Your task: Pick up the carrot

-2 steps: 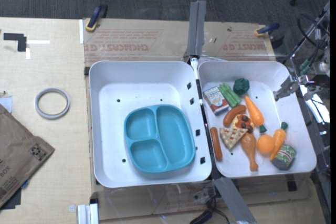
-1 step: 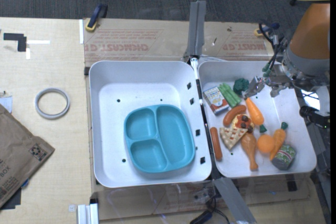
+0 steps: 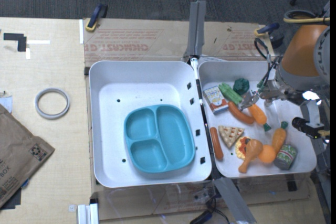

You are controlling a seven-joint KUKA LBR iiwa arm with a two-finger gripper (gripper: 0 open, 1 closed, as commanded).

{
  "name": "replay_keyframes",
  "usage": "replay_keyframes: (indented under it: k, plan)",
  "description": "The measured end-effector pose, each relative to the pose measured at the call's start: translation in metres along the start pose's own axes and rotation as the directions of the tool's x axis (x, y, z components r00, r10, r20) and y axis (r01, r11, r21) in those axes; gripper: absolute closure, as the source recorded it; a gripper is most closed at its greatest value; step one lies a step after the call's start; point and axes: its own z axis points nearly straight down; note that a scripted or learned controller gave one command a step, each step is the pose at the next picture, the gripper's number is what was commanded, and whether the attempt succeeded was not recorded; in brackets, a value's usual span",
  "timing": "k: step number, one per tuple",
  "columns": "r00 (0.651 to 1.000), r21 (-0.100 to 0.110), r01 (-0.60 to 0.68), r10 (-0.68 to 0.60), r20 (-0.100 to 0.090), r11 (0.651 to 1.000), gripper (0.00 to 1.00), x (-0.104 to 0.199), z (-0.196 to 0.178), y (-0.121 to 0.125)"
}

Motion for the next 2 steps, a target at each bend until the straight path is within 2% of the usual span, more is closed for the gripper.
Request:
replay_keyframes:
  k: [1, 2]
  plan:
    - [1.0, -0.001, -0.004, 0.004, 0.001, 1.0, 1.0, -0.001, -0.009, 0.0]
    - [0.974, 0.001, -0.227, 0.227, 0.001, 0.974, 1.0, 0.049, -0.114, 0.022]
